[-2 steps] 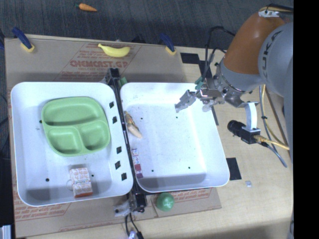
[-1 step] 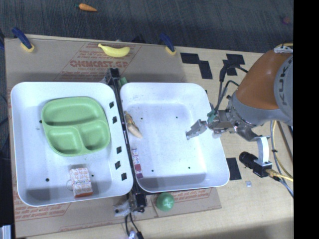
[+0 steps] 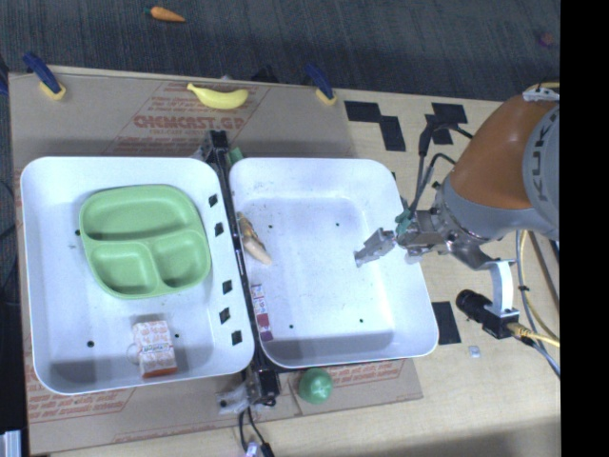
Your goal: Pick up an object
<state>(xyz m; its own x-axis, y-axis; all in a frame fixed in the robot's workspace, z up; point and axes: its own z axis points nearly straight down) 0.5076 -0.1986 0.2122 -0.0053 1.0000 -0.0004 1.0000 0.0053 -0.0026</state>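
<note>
Green divided plate (image 3: 145, 239) sits in the left bin (image 3: 38, 284), with a small red-and-white packet (image 3: 154, 347) near that bin's front wall; we can't read the packet's print. Moving right, a pale tan object (image 3: 253, 240) lies in the right bin (image 3: 381, 336), close against the divider, and we judge it the nearest pick candidate. The hand (image 3: 375, 245) hangs over the right side of that same bin, well apart from the tan object, and we can't tell its opening from this angle. Risks as we see them: a descent here would close on bare bin floor, and a grasp so near the divider could clip the wall. A yellow banana (image 3: 219, 94) and a green ball (image 3: 315, 385) lie outside the bins on the desk (image 3: 381, 417). Red print on the cardboard reads roughly "CHEMCAST GP".
</note>
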